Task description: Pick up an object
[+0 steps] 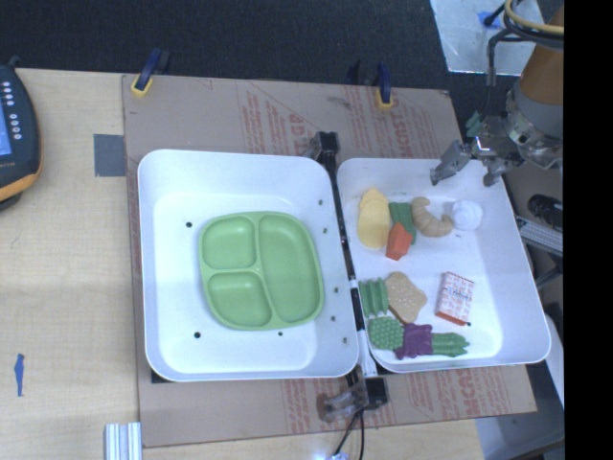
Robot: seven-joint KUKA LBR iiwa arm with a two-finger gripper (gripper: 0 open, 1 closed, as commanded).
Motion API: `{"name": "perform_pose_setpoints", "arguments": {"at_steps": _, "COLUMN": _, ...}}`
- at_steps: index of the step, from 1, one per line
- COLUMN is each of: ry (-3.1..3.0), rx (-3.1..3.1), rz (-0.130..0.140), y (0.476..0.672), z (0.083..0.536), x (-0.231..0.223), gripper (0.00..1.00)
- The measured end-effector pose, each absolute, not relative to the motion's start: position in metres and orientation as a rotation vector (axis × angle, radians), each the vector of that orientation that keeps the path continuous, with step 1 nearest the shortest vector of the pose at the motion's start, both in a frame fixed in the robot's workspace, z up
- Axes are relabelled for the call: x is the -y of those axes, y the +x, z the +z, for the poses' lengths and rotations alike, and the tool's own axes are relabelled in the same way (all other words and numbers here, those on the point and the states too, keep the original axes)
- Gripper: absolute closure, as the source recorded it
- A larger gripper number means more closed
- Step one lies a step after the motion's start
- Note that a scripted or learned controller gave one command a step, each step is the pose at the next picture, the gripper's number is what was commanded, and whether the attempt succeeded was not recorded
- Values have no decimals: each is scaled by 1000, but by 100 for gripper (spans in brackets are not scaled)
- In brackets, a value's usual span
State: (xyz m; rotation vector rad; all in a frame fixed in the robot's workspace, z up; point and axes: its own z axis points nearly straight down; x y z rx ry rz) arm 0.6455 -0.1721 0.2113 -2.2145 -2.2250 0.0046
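Observation:
My gripper [470, 169] hangs over the far edge of the right bin [512, 257], its fingers spread open with nothing between them. Below it in the bin lie a croissant [433, 219], a small white round piece [466, 216], a yellow lemon-like toy [374, 218], and a green and orange carrot [400, 232]. Nearer the front are a cookie [405, 297], green vegetables [377, 297], purple grapes [417, 338], a green bean piece [450, 344] and a red and white packet [455, 298].
The left bin [163, 286] holds a green divided plate [260, 270]. Both bins rest on a cardboard sheet [239, 113] clamped at the back. A yellow and black pendant [14, 132] lies at the far left.

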Motion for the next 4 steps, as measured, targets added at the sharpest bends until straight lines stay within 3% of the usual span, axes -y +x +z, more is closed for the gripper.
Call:
{"name": "perform_pose_setpoints", "arguments": {"at_steps": 1, "ry": -2213, "rx": 2221, "rz": 10, "y": 623, "z": 168, "x": 162, "gripper": 0}}
{"name": "perform_pose_setpoints", "arguments": {"at_steps": 2, "ry": -2222, "rx": 2230, "rz": -12, "y": 613, "z": 129, "x": 134, "gripper": 0}}
{"name": "perform_pose_setpoints", "arguments": {"at_steps": 3, "ry": -2225, "rx": 2228, "rz": -1, "y": 652, "z": 166, "x": 193, "gripper": 0}}
{"name": "perform_pose_setpoints", "arguments": {"at_steps": 4, "ry": -2209, "rx": 2213, "rz": 13, "y": 546, "z": 115, "x": 180, "gripper": 0}}
